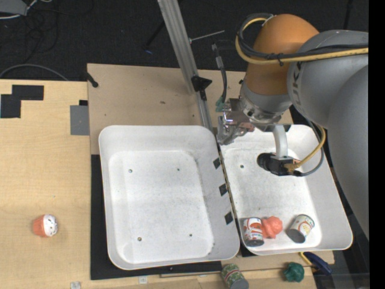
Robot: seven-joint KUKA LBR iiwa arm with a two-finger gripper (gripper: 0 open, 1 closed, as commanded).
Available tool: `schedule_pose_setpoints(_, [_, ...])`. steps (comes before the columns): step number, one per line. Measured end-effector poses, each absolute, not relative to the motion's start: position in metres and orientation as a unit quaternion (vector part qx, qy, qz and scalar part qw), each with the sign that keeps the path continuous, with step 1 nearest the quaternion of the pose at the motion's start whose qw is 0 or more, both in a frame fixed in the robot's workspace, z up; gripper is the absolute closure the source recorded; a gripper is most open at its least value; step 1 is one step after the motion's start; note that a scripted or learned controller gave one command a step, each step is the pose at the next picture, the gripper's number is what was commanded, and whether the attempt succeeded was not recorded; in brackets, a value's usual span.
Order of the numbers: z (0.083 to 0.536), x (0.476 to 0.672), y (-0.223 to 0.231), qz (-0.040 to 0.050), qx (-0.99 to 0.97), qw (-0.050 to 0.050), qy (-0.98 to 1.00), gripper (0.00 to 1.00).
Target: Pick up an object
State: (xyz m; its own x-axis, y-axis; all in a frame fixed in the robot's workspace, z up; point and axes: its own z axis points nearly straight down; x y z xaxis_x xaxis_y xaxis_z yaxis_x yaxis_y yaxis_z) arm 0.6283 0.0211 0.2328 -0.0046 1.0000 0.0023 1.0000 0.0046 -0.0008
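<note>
The right bin (325, 221) holds three small things along its near edge: a red and white can (253, 231) on its side, a pink-orange lump (272, 226) touching it, and a second small can (301, 227) tilted to the right. My gripper (228, 125) hangs over the far left corner of that bin, close to the wall between the two bins and well away from those three things. I see nothing in it. The grey arm and its orange band (280, 47) cover the bin's far right part.
The left bin (114, 143) lies beside it. A slanted metal rail (180, 41) stands just behind the gripper. A black cable fitting (274, 163) hangs over the right bin's middle. An orange-white ball (45, 226) lies on the bench at left. A can (231, 276) and a green lump (293, 272) lie by the front edge.
</note>
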Motion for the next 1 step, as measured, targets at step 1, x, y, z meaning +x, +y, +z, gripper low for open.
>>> schedule_pose_setpoints(1, [0.2235, 0.6451, 0.0778, 0.0001, -0.706, 0.001, -0.709, 1.0])
